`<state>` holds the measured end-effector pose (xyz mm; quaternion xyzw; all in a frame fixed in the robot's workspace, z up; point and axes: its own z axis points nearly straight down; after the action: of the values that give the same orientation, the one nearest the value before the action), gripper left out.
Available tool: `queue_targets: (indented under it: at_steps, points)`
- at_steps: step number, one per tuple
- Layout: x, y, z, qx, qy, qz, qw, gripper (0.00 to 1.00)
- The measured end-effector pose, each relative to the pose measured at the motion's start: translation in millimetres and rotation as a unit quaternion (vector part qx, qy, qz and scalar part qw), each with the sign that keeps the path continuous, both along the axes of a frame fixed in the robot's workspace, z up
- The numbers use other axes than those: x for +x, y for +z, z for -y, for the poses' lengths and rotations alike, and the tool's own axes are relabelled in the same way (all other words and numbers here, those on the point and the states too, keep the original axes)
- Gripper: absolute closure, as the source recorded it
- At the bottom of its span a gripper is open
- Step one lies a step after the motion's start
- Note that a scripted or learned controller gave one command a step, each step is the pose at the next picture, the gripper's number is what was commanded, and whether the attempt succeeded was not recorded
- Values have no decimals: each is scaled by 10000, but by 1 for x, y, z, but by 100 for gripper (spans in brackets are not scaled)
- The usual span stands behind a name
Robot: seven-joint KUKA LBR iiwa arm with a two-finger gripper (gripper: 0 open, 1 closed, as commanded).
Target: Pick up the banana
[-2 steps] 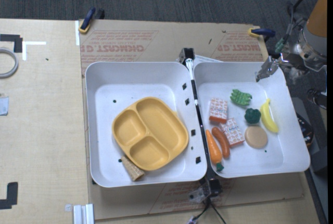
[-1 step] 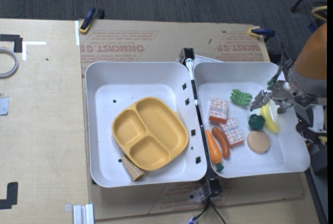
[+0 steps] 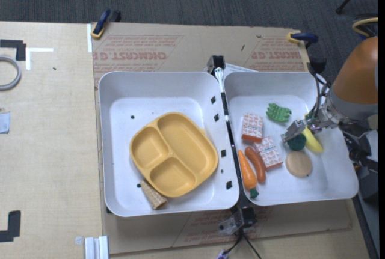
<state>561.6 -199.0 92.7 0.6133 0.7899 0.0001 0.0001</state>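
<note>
The banana [image 3: 313, 140] is small and yellow and lies in the right bin [image 3: 337, 190] near its right wall. My gripper [image 3: 302, 130] reaches in from the right and hovers at the banana's upper left end, close over it. Whether it touches the banana is unclear. A dark green piece [image 3: 296, 143] sits right beside the banana on its left, just under the gripper.
The right bin also holds a tan round piece [image 3: 299, 164], a green leafy piece [image 3: 278, 112], two patterned blocks [image 3: 252, 127] [image 3: 270, 153], a sausage [image 3: 257, 164] and a carrot [image 3: 247, 172]. In the left bin [image 3: 114, 131] lie a yellow divided plate [image 3: 173, 154] and a brown piece [image 3: 154, 196].
</note>
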Motion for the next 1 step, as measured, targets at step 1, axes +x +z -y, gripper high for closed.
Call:
queue_targets:
  at_steps: [1]
  points:
    - [1, 11, 1, -7, -12, 19, 10000, 100]
